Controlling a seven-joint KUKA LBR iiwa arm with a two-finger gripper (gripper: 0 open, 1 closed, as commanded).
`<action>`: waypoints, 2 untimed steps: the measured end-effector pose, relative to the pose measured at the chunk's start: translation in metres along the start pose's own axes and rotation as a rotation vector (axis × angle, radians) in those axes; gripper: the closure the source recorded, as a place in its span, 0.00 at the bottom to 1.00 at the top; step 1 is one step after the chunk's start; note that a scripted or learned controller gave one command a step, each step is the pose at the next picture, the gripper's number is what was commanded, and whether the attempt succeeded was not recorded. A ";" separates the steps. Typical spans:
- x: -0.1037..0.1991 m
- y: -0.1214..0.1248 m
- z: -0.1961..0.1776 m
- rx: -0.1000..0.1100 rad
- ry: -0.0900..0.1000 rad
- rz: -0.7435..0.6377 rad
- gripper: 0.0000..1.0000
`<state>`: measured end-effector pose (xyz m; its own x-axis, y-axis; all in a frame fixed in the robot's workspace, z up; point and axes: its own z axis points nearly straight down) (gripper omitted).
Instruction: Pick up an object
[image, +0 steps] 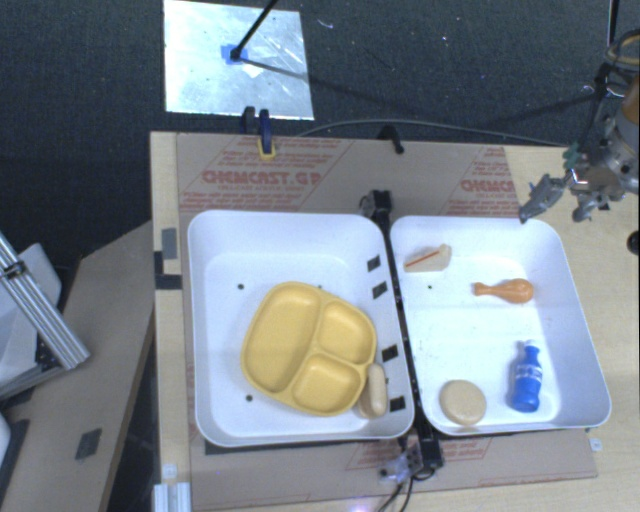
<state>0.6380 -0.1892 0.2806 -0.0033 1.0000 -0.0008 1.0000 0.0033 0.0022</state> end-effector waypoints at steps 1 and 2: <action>-0.001 0.010 0.052 0.003 0.000 -0.002 0.00; 0.004 0.015 0.112 0.002 0.001 -0.003 0.00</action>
